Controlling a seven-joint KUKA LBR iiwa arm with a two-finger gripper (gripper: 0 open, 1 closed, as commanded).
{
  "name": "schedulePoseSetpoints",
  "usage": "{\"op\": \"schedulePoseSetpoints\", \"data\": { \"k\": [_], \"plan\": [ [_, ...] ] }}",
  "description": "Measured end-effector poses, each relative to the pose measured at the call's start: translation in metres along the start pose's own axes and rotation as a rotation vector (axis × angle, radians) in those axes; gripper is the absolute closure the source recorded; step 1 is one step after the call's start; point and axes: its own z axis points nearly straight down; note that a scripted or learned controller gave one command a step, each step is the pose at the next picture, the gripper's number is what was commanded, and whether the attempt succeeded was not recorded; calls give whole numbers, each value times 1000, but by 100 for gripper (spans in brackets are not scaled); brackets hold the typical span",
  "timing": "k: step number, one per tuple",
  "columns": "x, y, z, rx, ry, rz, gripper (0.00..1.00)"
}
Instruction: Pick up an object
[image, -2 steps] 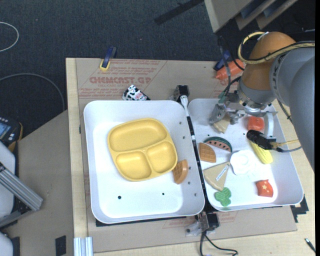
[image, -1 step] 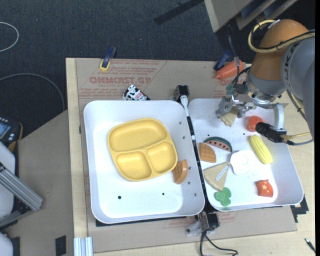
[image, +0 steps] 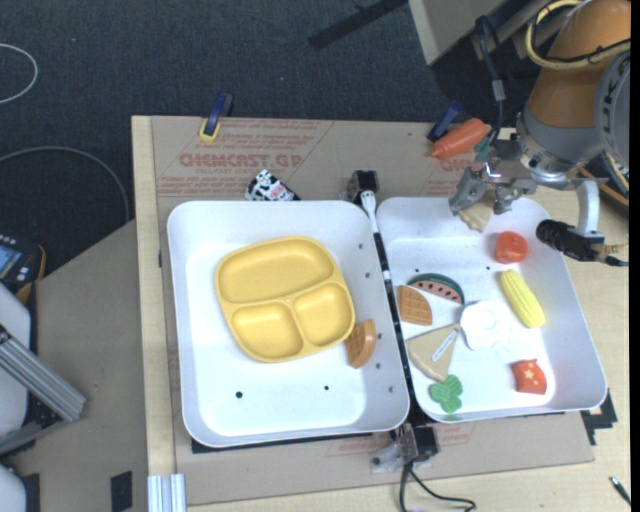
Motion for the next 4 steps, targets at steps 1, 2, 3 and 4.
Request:
{"op": "schedulePoseSetpoints", "data": {
  "k": [1, 2, 3, 4],
  "plan": [
    [0, 1, -21, 4, 1, -1, 100],
    [51, -30, -29, 11, 5, -5, 100],
    [106, -49, -21, 13, 5, -6, 100],
    [148, -72, -26, 13, 5, -5, 100]
  ]
}}
